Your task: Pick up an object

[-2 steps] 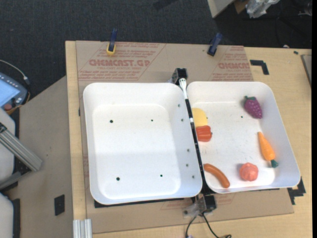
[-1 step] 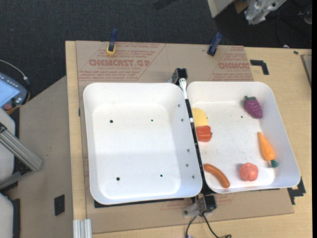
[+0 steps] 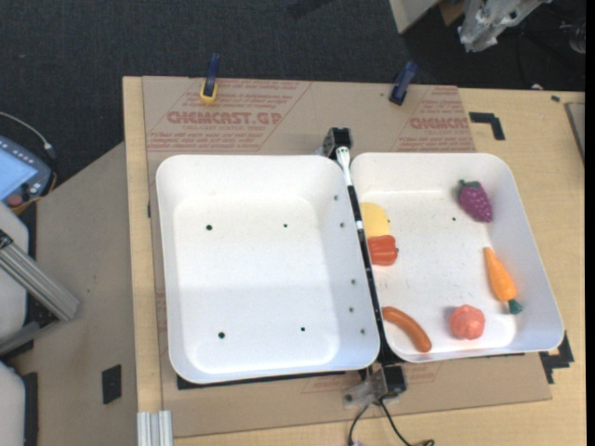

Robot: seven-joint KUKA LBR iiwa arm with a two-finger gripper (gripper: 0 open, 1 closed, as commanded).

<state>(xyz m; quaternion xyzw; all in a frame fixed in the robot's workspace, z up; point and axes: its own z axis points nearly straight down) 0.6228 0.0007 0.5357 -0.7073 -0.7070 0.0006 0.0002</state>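
Jaws of the gripper, at the upper right of the frame, are too blurred to tell. Left bin sits mid-frame. Right bin holds a yellow piece, red pepper, sausage, tomato, purple grapes and carrot.

Both white bins, the left bin and the right bin, look like smooth, slightly glossy plastic. The table top appears to be matt brown board printed with red lettering. The toy grapes, carrot, sausage, tomato and red pepper look like smooth moulded plastic with a soft sheen.
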